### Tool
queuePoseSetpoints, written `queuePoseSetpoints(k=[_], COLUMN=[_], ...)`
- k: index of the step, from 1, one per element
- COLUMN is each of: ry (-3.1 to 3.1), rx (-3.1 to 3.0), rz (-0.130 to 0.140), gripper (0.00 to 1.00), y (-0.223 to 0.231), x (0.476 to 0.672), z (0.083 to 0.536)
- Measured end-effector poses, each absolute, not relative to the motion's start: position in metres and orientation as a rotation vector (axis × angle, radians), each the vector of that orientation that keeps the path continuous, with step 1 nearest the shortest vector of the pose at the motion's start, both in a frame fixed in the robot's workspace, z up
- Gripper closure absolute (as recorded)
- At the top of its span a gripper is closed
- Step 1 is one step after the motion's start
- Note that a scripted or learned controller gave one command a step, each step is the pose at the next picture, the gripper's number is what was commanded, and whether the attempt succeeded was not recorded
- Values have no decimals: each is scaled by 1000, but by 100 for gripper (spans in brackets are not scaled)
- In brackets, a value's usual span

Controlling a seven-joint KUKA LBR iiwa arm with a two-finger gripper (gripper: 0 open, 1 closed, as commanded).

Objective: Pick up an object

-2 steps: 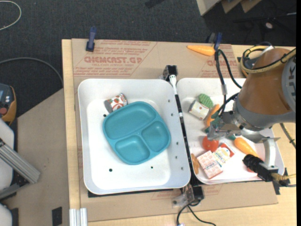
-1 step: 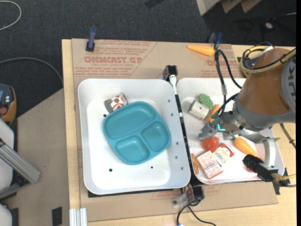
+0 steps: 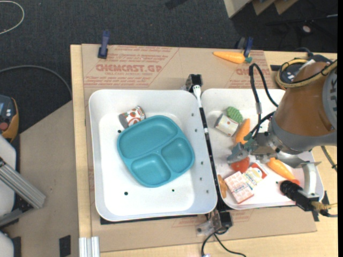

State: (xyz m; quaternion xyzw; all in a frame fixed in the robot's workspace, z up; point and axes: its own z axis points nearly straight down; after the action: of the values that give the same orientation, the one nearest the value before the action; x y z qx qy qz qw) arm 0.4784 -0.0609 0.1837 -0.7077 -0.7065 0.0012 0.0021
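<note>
Resting on bench [image 3: 134, 63], two bins [image 3: 102, 143], dark carpet [image 3: 53, 15]

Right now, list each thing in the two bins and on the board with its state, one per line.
Teal divided plate: flat in the left bin, compartments up.
Small can: on its side at the plate's upper left edge.
Carrot: lying on the board above the right bin.
Pink carton: flat in the right bin.
Gripper: low among the right bin's items.

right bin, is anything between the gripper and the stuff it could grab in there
Nothing visible blocks it. The gripper is already low in the right bin, right among the objects: an orange carrot just above it, a red piece and a small box just below.
</note>
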Motion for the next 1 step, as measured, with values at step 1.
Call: queuePoseSetpoints(k=[1], ry=[-2222], rx=[-2215], rz=[1], gripper=[0], y=[-35], x=[479], z=[185])
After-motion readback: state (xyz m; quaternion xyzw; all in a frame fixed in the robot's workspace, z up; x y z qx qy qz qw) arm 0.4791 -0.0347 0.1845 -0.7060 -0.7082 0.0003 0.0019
